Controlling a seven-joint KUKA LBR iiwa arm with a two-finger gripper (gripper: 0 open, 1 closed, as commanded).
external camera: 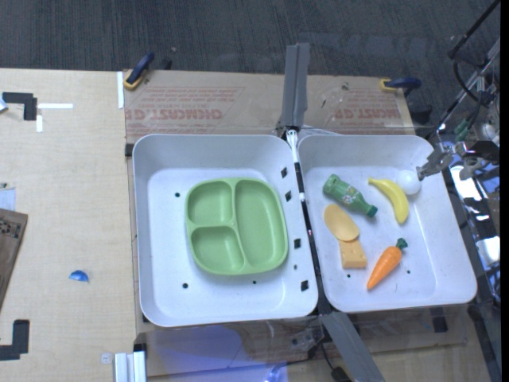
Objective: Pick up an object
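the banana (393,197) lies in the right bin (457,285) just beside a white ball (409,183), light, stiff and slick-looking, best pinched across its middle; whether the gripper (436,162) is open or closed, i cannot tell.

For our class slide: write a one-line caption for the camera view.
Green tray in left bin; bottle, banana, carrot in right bin.
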